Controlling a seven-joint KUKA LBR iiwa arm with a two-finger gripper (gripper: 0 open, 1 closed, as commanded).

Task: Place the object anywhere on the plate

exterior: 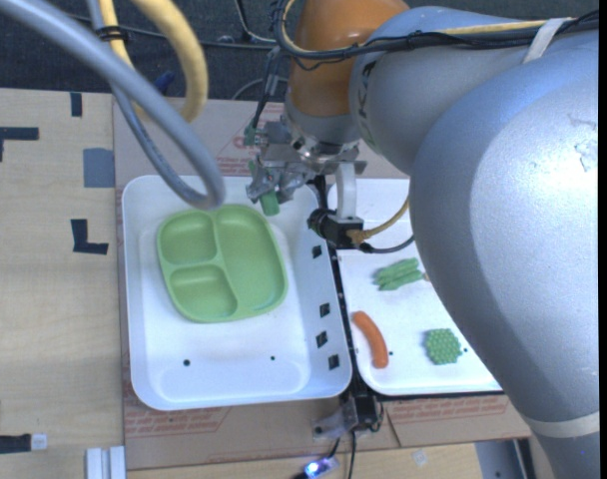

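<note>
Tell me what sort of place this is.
Probably a robotics lab test bench rather than a kitchen: a grey arm reaches over two white bins, with a green divided plate in one and toy food such as a hot dog in the other.

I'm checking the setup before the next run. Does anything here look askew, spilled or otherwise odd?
Nothing spilled or damaged. The green plate sits turned at an angle to the left bin, not square with its walls. In the right bin, the green beans, hot dog and broccoli-like piece lie apart, untouched.

Gripper [267, 196] holds a green object [271, 205] above the plate [222, 263].
</note>
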